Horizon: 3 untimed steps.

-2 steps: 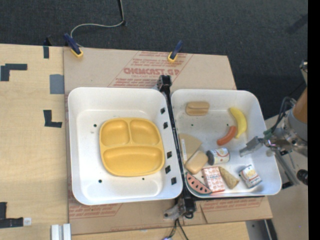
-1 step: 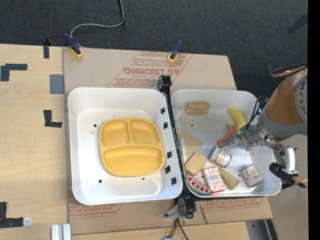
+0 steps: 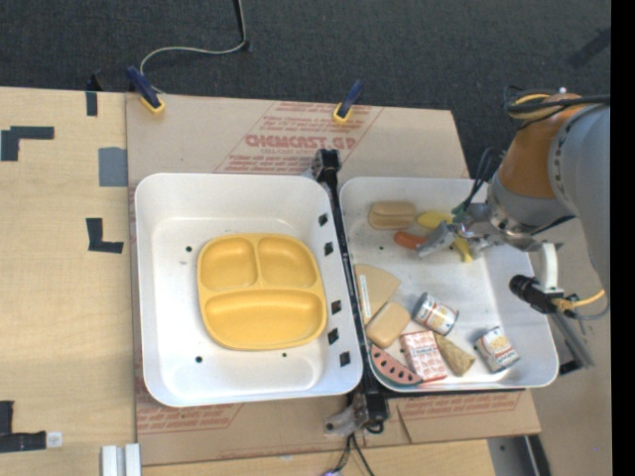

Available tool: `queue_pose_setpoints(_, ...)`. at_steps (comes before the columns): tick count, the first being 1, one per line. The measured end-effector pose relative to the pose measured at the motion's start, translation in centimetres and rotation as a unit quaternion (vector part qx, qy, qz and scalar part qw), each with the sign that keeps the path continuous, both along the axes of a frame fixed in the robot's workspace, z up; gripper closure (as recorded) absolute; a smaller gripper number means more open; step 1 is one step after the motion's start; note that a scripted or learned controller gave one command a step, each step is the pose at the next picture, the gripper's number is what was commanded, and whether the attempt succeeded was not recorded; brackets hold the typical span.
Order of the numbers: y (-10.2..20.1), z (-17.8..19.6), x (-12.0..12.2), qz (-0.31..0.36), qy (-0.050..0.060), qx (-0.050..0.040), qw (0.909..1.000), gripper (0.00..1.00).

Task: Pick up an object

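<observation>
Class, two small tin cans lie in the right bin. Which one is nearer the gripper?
The silver can with the red label, near the bin's middle, is nearer the gripper. The other small can lies farther off, by the bin's front right corner.

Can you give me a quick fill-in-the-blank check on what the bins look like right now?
1. The yellow divided plate lies in the ____ bin.
2. The plate has ____ compartments.
3. The gripper hovers over the ____ bin, near the banana.
4. The small can lies on its ____ among the toy foods.

Missing words: left; three; right; side
</observation>
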<state>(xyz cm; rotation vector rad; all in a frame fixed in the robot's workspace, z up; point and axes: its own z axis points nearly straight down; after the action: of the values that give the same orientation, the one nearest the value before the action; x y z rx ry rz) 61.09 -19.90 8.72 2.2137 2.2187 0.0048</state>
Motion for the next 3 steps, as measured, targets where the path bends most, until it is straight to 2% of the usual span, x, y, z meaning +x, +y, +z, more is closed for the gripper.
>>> queue_pose_setpoints(1, 6.2, -0.2, 5.7, 0.001, 0.007, 0.002, 1.0, 0.0)
queue_pose_setpoints(2, 6.0, 0.7, 5.5, 0.002, 0.011, -0.0005, 0.9999, 1.0)
queue_pose_setpoints(3, 14.9, 9.8, 3.9, 0.001, 0.003, 0.002, 1.0, 1.0)
